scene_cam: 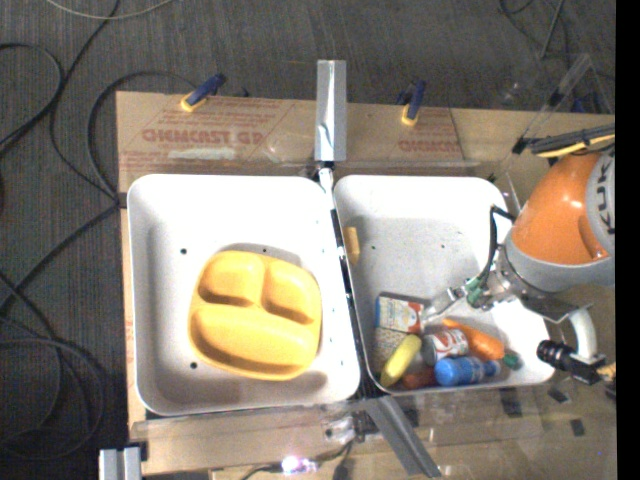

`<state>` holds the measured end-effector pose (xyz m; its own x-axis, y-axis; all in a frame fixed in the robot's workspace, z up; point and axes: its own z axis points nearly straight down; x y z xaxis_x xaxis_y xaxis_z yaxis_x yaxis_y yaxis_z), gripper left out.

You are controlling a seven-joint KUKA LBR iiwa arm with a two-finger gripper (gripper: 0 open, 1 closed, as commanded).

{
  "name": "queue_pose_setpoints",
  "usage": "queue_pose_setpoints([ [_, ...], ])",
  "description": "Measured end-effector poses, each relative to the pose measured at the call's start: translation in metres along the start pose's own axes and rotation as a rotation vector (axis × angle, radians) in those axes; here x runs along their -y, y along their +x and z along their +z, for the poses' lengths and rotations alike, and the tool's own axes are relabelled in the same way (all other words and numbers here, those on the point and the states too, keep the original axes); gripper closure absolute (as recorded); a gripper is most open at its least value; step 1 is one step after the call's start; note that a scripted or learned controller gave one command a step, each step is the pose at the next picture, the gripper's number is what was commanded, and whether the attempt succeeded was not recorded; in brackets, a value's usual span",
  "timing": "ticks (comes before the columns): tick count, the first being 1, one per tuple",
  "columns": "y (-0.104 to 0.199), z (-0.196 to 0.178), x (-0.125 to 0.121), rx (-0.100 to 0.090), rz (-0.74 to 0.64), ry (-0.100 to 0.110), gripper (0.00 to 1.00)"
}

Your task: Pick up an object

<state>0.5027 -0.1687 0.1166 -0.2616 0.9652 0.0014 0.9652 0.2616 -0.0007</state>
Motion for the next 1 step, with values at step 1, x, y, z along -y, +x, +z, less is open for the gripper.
queue_pose_setpoints([
  [1, -0.0557, 0.0074, -0.0323, 0.002, -0.152, 0.0, 0.0],
])
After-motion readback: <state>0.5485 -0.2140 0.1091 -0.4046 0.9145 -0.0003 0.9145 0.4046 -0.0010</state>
